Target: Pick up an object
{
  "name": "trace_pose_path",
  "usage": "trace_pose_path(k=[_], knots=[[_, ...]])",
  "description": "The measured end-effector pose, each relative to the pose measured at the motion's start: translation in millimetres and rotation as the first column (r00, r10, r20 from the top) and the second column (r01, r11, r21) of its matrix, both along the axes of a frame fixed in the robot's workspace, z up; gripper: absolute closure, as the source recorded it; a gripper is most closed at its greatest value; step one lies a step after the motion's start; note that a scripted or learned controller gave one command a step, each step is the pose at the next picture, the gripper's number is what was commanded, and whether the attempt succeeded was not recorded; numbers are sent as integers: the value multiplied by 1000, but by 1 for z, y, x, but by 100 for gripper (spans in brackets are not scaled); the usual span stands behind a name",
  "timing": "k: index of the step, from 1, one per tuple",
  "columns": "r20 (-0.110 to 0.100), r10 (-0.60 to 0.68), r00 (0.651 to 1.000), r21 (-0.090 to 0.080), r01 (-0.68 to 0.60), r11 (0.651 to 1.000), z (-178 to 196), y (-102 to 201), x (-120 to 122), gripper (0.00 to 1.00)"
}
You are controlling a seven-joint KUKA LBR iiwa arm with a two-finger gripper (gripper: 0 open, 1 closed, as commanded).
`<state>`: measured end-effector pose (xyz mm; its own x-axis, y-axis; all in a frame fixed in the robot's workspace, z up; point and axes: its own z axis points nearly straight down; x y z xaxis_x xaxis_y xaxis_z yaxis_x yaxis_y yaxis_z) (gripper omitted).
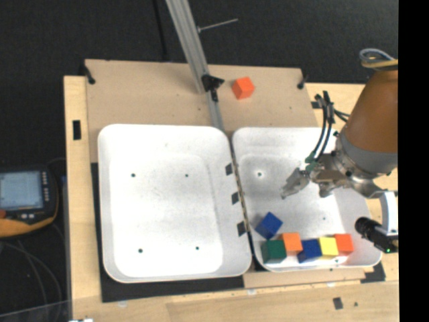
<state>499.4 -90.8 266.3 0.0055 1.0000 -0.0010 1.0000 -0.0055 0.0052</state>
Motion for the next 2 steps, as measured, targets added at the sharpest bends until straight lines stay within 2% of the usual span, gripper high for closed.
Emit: trace_pose_path(k=[1, 2], knots=[[-11, 2, 1000, -1, -2, 1000, -124, -60, 37, 0], [5, 10, 1000, -1, -10, 1000, 12, -47, 60, 0]])
